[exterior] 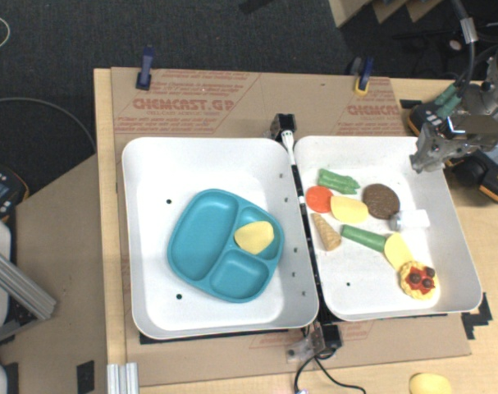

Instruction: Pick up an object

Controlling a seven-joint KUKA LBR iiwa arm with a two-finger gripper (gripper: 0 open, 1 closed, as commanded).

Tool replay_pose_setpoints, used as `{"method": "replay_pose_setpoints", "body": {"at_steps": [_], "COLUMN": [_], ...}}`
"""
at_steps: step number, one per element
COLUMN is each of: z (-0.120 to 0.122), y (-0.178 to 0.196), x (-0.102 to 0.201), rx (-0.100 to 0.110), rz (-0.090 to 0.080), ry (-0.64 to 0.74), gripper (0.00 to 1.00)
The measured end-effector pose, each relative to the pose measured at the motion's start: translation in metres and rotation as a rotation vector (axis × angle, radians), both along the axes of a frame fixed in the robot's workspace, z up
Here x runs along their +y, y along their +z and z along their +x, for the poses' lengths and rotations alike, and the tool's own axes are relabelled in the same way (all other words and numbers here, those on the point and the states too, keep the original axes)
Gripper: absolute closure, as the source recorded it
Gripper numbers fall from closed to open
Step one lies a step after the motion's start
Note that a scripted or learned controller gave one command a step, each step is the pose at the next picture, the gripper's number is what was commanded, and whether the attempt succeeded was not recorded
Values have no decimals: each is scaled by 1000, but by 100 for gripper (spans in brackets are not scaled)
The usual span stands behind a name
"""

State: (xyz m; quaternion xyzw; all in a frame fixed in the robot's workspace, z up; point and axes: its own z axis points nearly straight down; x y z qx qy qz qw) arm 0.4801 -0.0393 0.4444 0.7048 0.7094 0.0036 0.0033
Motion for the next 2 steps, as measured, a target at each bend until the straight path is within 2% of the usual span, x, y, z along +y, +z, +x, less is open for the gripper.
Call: {"method": "replay_pose_setpoints", "body": {"at_steps": [1,2], "z": [13,-1], "y": [-191,-120], "x": [25,60], "rx": [26,3], "rz": [1,1], "ry": [-5,-2], "gripper": [100,100]}}
